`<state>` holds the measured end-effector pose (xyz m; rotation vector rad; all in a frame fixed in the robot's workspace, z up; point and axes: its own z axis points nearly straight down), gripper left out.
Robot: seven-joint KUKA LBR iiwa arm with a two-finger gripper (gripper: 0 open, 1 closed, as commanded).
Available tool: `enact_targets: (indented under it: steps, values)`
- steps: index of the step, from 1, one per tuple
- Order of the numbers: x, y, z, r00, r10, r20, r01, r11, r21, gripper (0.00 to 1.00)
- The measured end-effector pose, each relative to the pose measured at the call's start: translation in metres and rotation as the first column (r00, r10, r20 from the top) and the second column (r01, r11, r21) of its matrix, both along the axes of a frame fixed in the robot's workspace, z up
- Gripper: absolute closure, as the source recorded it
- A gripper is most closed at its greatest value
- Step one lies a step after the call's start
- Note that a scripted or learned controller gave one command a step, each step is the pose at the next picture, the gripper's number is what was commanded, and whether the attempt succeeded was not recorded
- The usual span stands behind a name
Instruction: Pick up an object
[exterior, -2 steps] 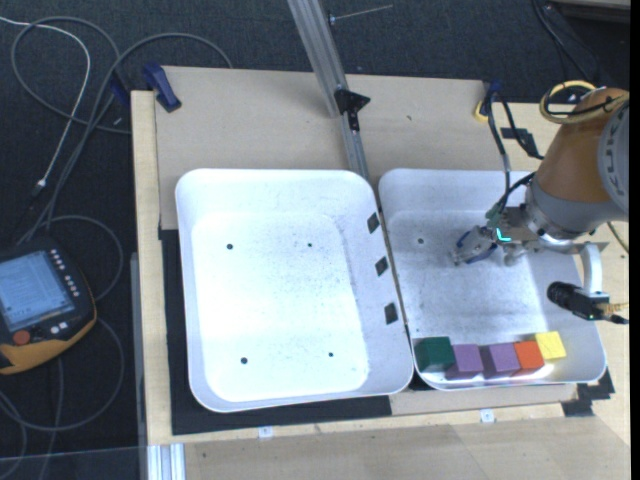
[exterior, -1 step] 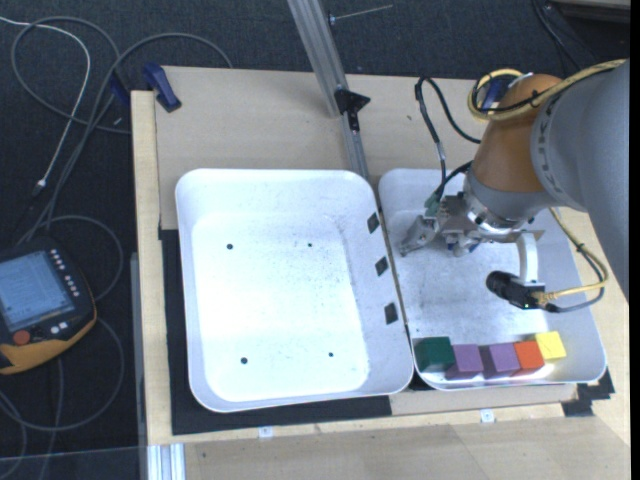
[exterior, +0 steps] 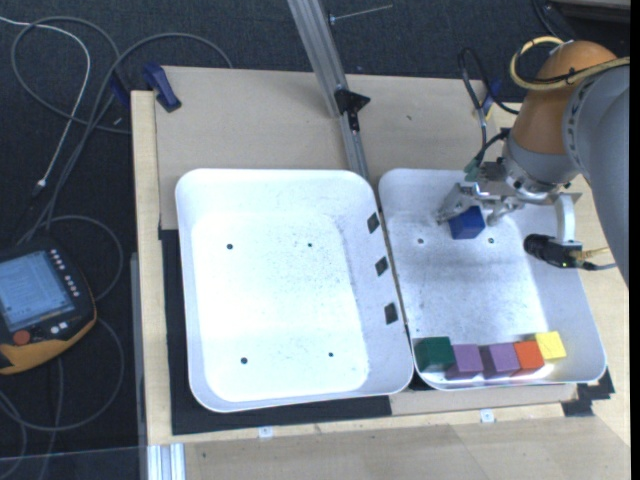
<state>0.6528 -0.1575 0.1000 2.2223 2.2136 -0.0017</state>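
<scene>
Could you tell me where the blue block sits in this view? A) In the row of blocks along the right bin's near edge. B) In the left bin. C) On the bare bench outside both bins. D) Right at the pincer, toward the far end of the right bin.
D: the blue block sits just beneath the pincer toward the far end of the right bin, apart from the row of blocks at its near edge.

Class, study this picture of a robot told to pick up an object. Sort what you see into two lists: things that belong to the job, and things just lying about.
Belongs to the job:
gripper
blue block at the gripper
right bin
green block, purple block, orange block, yellow block

Just lying about:
left bin
handheld control pendant
cables
blue clamp
</scene>
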Motion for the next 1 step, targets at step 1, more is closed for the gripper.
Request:
enact_targets:
  steps: [1]
  values:
    - [-0.0269, 0.0192, 0.0000, 1.000, 0.004, -0.007, -0.004, 1.000, 0.006, 0.00]
